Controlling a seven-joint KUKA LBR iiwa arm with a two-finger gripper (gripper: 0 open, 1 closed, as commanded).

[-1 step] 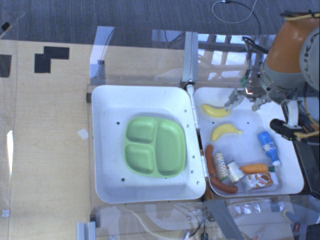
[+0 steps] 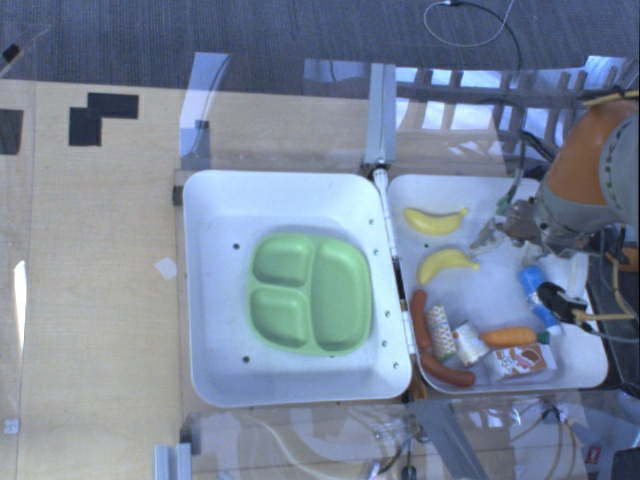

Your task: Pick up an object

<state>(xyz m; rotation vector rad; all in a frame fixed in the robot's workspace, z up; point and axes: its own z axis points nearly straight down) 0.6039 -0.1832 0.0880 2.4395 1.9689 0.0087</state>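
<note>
1. Camera view, nearest edge first: in the right bin [image 2: 596, 368], along its near side, lie a carton [image 2: 520, 362], a carrot [image 2: 510, 337], a wrapped snack [image 2: 440, 326] and two sausages [image 2: 446, 372], crowded and partly touching.
2. Left bin [image 2: 200, 268] holds a green divided plate [image 2: 310, 293], lying flat in the middle.
3. Mid right bin: a blue bottle-like thing [image 2: 538, 296] lies near the right wall; I cannot tell exactly what it is.
4. Farther back lie two bananas, one [image 2: 447, 263] mid-bin, the other [image 2: 436, 220] near the far wall, each apart from its neighbours.
5. Hand [image 2: 497, 230] hangs over the far right of that bin, just right of the bananas; whether its fingers are apart or together I cannot tell, and nothing shows between them.
6. Judgement: the nearer banana looks the easiest pick, being light, likely smooth toy plastic, stiff and curved. Take it across its thick middle, since the tapered ends could slip out.
</note>
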